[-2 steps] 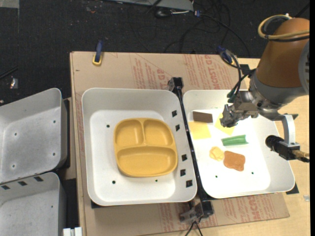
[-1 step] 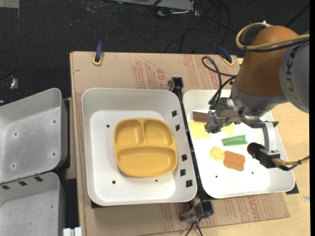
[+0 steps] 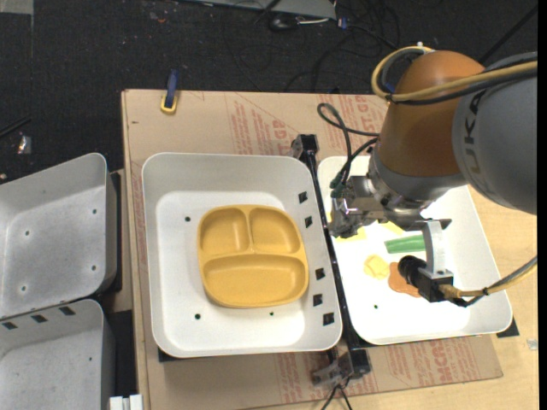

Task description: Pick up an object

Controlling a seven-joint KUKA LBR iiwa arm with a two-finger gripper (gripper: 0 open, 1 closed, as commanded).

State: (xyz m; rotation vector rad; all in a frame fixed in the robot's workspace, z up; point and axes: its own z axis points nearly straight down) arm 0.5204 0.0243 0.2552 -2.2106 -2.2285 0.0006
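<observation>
At the near edge of the right-hand shallow white plastic bin (image 3: 479,319), you have three small pieces lying close together on the floor: a flat orange piece (image 3: 400,282), partly hidden under a black fitting on the arm, a small pale yellow chunk (image 3: 375,266) just to its left, and, a little farther back, a short green bar (image 3: 403,244). Any of them would serve as your object. They look like light, rigid plastic, so expect them to slide on the smooth bin floor rather than deform. The green bar seems your best target; take it across its narrow width, near the middle. The flat orange piece sits low and may be hard to get under.

Farther back, the gripper (image 3: 346,214) hangs over the bin's left side, near the wall shared with the other bin. You cannot tell from here how it is set or whether it carries anything.

Over in the left bin (image 3: 162,229) lies a yellow three-compartment plastic tray (image 3: 253,255), wide and awkward to grasp.
</observation>
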